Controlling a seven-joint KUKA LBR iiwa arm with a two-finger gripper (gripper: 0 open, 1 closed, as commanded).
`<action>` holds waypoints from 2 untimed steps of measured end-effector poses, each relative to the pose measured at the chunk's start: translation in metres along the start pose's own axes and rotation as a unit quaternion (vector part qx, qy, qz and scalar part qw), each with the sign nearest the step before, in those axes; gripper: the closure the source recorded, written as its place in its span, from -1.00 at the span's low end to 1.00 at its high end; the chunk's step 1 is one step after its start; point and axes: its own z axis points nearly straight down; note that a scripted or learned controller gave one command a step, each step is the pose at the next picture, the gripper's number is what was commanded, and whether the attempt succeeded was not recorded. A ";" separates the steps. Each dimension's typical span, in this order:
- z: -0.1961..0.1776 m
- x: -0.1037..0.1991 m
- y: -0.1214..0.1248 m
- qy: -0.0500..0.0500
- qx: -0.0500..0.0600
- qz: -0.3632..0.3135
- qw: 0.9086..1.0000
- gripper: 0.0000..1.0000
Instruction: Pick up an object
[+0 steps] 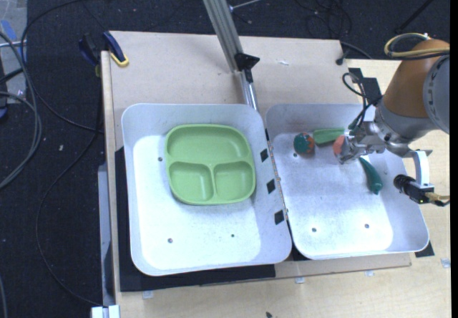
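Your gripper (346, 152) sits low in the right bin (343, 227), near its upper edge. You cannot tell from this slanted view how it is set, or whether anything is clamped in it. Just left of it lies a small round toy (305, 144), orange and green. A light green elongated piece (328, 136) rests beside that. A darker teal-green curved piece (372, 175) lies just below and right of the gripper. The left bin (186, 238) holds a pale green plastic tray (211, 164) with three compartments and rounded corners. Your arm (415, 94) reaches in from the right, its orange band above the wrist.
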 end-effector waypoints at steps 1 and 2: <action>-0.064 -0.004 -0.001 0.000 -0.002 0.001 1.000 1.00; -0.118 -0.005 0.001 0.000 -0.002 0.000 1.000 1.00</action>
